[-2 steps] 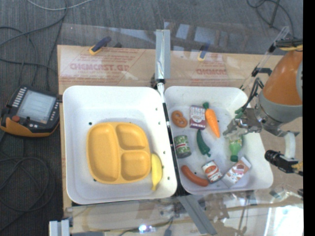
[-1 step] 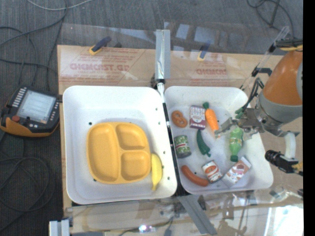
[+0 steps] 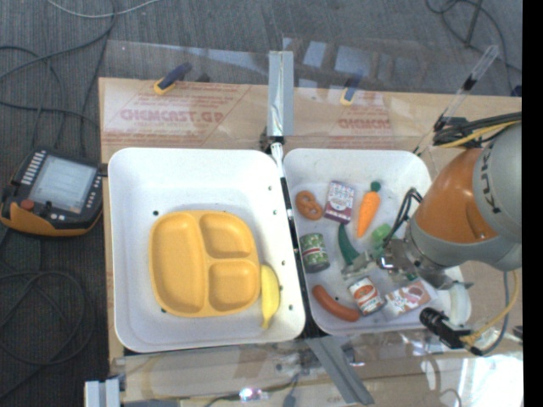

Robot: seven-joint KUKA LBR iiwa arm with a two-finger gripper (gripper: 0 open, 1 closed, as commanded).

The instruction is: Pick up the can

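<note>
1. Two shallow white bins sit side by side; the right bin (image 3: 399, 161) holds a small green-labelled can (image 3: 314, 251) by its left wall.
2. The metal two-finger gripper (image 3: 366, 265) hangs right of that can, apart from it, above a red-labelled tin (image 3: 366, 295); whether it is spread I cannot tell.
3. The left bin (image 3: 136, 176) carries a yellow compartment tray (image 3: 204, 263).

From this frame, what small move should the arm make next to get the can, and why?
Probably lower the claw slightly down-left onto the red can: it hovers just above the can, which lies between the sausage and a packet. The green can is farther left.
</note>
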